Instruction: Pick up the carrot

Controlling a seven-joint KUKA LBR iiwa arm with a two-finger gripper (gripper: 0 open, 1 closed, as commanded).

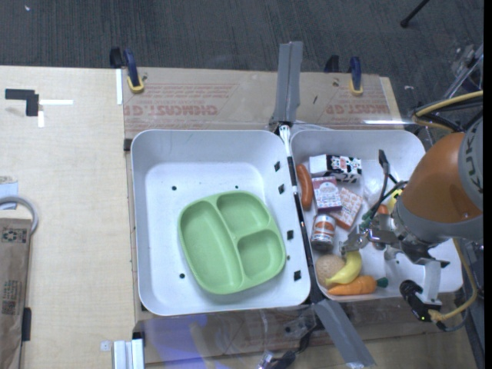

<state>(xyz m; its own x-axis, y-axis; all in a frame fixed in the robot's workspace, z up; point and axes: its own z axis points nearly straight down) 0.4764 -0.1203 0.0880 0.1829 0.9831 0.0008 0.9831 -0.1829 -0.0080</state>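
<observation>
Fingers (355, 241) spread empty; carrot (355, 287) lies near, toward the view's bottom.

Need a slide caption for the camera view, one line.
Gripper hovers over right bin, above the carrot near its front edge.

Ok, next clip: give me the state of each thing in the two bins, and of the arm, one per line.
carrot: lying flat at the right bin's near edge, not held
banana: lying beside the carrot, touching it
can: tipped, resting among the packets
hot dog: lying along the right bin's left wall
green tray: right way up in the left bin
end effector: low over the right bin, above the carrot, fingers unclear
</observation>
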